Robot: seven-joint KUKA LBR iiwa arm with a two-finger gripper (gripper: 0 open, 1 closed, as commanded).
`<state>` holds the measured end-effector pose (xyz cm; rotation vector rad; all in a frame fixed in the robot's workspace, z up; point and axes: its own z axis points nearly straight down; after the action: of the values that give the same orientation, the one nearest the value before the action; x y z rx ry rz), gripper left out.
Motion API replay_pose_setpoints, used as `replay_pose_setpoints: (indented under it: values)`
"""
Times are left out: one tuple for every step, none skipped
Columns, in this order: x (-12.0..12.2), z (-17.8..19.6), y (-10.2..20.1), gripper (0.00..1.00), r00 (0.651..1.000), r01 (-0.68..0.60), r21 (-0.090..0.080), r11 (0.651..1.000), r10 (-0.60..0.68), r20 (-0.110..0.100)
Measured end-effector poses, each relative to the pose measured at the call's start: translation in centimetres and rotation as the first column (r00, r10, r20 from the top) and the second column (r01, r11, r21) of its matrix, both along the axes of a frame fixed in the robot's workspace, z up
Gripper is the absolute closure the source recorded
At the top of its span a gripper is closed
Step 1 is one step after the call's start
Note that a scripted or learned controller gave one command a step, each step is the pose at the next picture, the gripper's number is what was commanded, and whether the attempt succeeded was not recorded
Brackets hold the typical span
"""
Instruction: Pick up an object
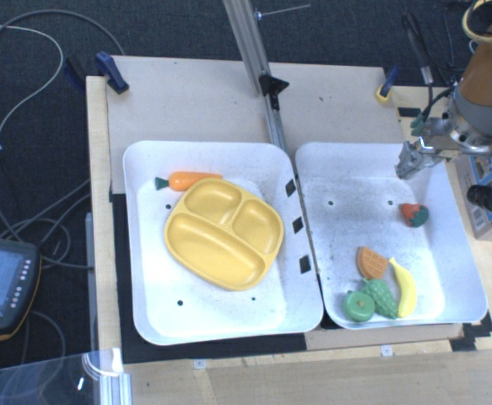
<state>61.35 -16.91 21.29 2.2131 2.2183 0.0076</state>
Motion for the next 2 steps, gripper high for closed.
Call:
replay_pose_setpoints:
  values:
    - [0.1, 2.7, 0.0, 1.00, 1.000, 0.001, 0.001, 1.000, -0.001, -0.004]
    - [1.3, 2.3, 4.6, 1.00, 1.000, -0.003, 0.004, 1.000, 0.003, -0.008]
